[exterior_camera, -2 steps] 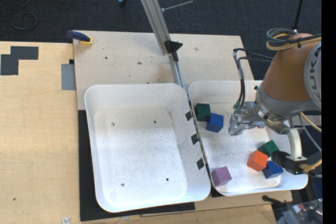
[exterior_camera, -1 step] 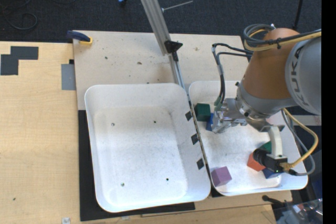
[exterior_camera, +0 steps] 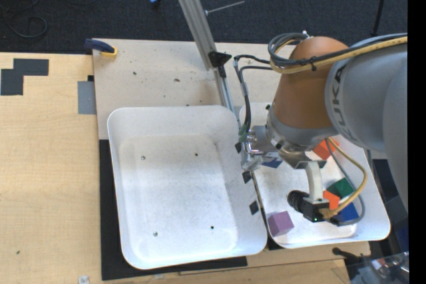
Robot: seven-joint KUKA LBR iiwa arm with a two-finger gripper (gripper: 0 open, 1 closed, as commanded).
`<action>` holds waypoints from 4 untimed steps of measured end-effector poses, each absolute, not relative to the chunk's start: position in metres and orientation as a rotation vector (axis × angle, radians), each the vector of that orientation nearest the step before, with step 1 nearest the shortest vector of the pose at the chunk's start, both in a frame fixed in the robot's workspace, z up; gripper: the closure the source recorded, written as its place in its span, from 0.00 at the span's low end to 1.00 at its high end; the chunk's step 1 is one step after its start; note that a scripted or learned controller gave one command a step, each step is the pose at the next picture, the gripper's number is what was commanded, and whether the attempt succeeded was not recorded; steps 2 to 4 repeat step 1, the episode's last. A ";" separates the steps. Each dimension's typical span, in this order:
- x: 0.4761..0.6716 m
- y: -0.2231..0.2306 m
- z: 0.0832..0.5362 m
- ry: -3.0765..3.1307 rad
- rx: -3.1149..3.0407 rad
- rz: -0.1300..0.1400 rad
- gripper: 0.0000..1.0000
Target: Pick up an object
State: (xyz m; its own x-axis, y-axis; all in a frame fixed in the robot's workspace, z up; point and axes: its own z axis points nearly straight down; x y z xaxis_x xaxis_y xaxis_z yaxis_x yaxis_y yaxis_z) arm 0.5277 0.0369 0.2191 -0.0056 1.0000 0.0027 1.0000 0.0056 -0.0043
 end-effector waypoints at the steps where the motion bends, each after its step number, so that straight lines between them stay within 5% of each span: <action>1: 0.528 0.096 0.216 -2.225 -2.212 0.002 1.00; 4: 0.528 0.096 0.216 -2.225 -2.212 0.002 1.00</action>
